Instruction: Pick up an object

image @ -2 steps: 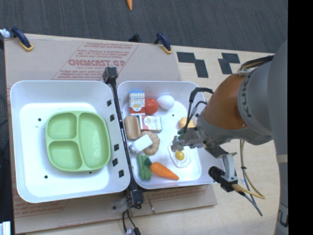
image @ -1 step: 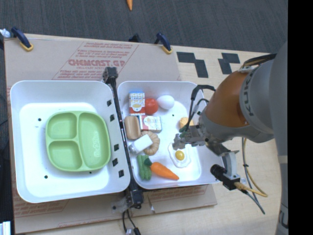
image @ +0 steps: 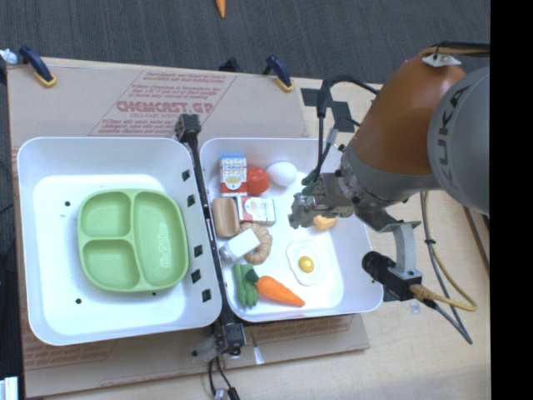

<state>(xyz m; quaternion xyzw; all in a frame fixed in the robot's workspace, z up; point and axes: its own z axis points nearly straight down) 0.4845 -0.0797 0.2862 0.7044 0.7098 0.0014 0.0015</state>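
My gripper (image: 310, 209) hangs low over the right part of the right bin (image: 358, 294), at the end of the grey arm with its orange band. A small yellow piece (image: 326, 221) peeks out just under its right side; whether it is gripped is hidden. Left of the gripper lie a white egg (image: 283, 173), a red tomato (image: 257, 180), a milk carton (image: 233, 173) and a small printed box (image: 260, 211). Below it rest a fried egg (image: 306, 263) and a carrot (image: 279, 290).
A bread roll (image: 225, 217), a white block (image: 241, 244), a tan ring-shaped pastry (image: 263, 242) and a green vegetable (image: 246, 286) crowd the right bin's left side. The left bin (image: 33, 307) holds a green divided plate (image: 133, 240). Cables run along the bench at the right.
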